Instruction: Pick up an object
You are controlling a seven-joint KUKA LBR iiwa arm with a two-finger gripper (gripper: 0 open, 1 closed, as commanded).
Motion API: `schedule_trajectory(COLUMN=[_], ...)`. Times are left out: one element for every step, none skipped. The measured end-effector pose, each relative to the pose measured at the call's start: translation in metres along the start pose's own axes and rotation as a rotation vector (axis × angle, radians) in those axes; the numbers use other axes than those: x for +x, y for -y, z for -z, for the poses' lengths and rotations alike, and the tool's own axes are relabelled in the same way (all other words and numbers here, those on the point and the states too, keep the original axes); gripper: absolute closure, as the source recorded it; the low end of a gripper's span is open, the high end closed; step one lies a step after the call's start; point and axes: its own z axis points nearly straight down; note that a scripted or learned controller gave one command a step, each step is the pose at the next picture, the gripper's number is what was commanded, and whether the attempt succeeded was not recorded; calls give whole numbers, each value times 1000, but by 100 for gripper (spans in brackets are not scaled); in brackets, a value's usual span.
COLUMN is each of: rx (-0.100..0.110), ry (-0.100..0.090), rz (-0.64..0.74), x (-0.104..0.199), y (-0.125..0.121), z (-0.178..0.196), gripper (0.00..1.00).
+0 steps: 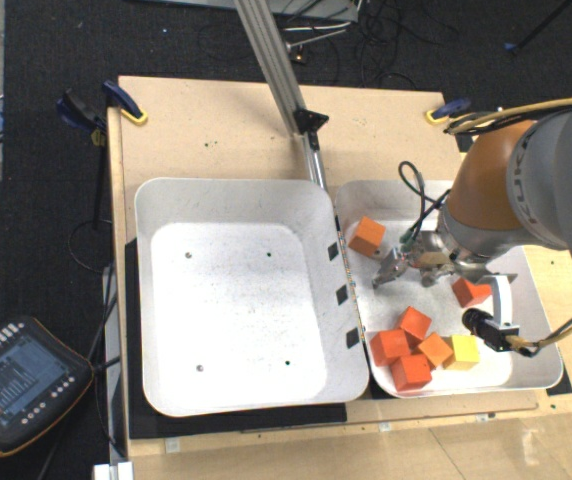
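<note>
gripper (390, 270) mid right bin (536, 373), fingers maybe spread, can't tell | blocks (416, 346) crowd near edge | left bin (166, 203) roomy

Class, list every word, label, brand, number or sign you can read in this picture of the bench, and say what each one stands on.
None can be read.
Teach pendant on the floor at lower left: its screen and keys show marks, all too small and blurred to read.
Black tabs along the edge between the two white bins: no legible print.
Orange blocks, yellow block and arm: no lettering visible.
</note>
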Motion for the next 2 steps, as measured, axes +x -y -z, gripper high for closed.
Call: schedule_trajectory(rx=[-4,-10], ry=[0,2], rz=[-1,3], x=[0,-4], y=[-1,-9], z=[12,73], gripper=[100,100])
